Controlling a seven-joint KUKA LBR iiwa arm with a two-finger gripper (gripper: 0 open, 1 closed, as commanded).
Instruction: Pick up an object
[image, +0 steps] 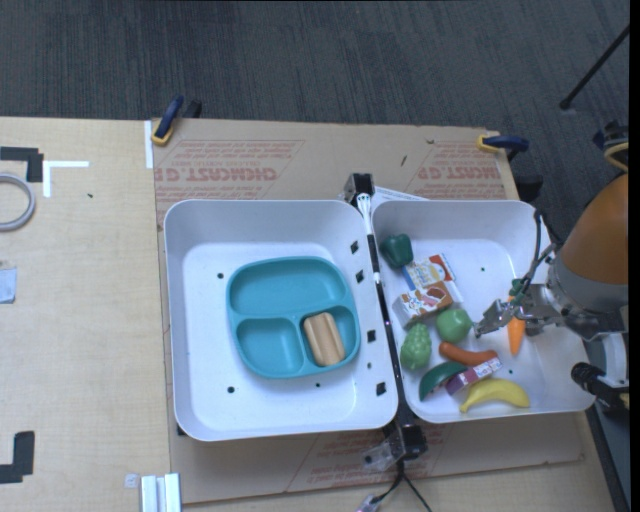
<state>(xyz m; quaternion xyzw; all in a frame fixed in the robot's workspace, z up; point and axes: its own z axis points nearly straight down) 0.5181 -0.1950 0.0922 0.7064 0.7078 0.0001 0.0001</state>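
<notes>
My gripper (516, 320) is low over the right side of the right bin (560, 400), reaching in from the right. A small orange carrot (516, 337) with a green top stands upright between its two dark fingers, and the gripper is shut on it. Left of it lie several toy foods: a green apple (453, 325), a longer orange carrot (468, 353), a yellow banana (495, 396), a snack packet (428, 290) and a green pepper (397, 250).
The left bin (200, 300) holds a teal divided plate (280, 290) with a bread roll (323, 338) in its lower right section. A light green vegetable (415, 348), a dark green one (437, 378) and a purple-red wrapper (478, 372) sit near the divider.
</notes>
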